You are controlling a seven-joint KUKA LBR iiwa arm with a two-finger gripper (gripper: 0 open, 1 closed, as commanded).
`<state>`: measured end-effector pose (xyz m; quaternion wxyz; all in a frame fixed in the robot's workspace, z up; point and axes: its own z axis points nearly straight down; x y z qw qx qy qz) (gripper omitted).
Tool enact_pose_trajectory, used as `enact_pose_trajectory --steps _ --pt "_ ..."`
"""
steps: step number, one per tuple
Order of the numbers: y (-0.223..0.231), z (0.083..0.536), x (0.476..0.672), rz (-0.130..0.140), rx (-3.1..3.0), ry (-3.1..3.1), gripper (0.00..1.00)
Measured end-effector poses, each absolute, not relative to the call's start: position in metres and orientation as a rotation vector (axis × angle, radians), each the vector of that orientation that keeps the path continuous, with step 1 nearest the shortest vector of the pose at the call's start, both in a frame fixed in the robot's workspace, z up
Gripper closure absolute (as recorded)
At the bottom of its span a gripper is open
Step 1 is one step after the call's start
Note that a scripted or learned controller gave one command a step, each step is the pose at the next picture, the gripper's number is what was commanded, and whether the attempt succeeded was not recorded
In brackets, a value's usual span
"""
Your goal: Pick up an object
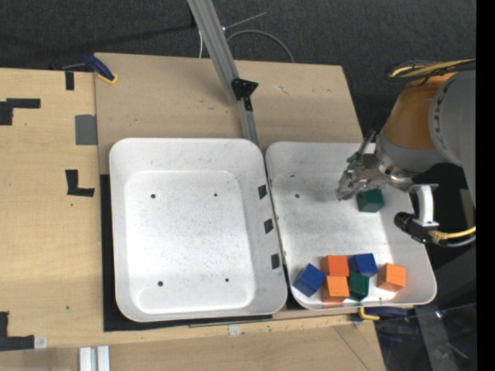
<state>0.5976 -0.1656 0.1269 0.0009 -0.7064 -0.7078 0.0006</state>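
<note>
Overhead, the gripper [352,182] is seen lowered into the right bin [309,230], near its far right side. A dark green block [370,200] lies just beside the fingertips, on the bin floor, and is not seen between them. Whether the tool is spread or pressed together cannot be told. Six further blocks [348,275], blue, orange and green, are clustered at the near edge.
</note>
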Motion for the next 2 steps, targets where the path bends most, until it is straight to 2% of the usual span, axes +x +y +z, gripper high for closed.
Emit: enact_pose_trajectory --steps 2 --pt "-0.158 0.214 0.604 -0.004 -2.222 -2.226 1.0"
